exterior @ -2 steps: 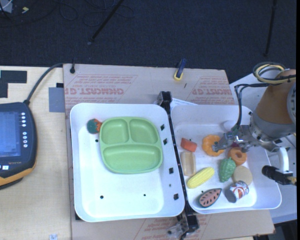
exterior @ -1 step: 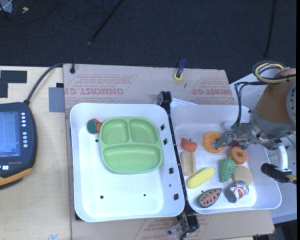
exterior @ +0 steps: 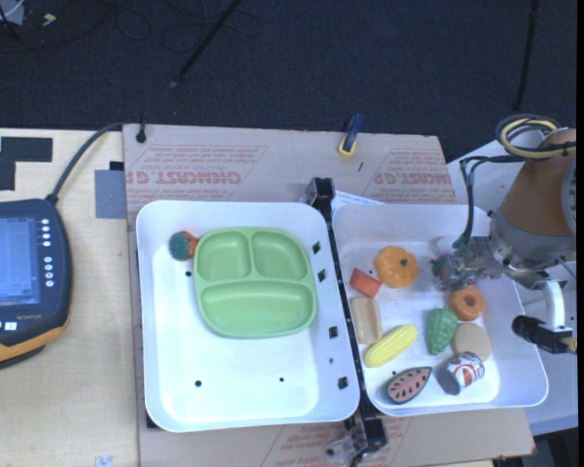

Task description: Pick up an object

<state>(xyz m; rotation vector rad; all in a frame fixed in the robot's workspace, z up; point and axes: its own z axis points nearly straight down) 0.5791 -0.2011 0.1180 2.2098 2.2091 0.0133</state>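
The toy foods are lying in the right bin [exterior: 526, 382]: an orange pumpkin [exterior: 397, 266] near the middle, a small red-orange block [exterior: 365, 282] just left of it, a tan bread-like piece [exterior: 367, 319] below that, and a yellow corn cob [exterior: 390, 344] lying at a slant beside it. A green leafy piece [exterior: 441, 330] is sitting near the corn, with an orange doughnut [exterior: 466, 304] just above it and a beige rounded piece [exterior: 471, 341] touching its right side. Near the bin's front edge a watermelon slice [exterior: 409, 384] and a red-and-white can [exterior: 464, 369] are lying close together. The claw [exterior: 452, 269] is hanging over the bin's upper right part, just above the doughnut; whether it is released or clenched I cannot tell, and nothing is visibly grasped. The left bin [exterior: 234, 397] is carrying a green divided plate [exterior: 254, 282] with a small green-and-orange toy [exterior: 183, 245] at its upper left corner. A teach pendant [exterior: 18, 285] is resting on the surface [exterior: 78, 407] well left of the bins
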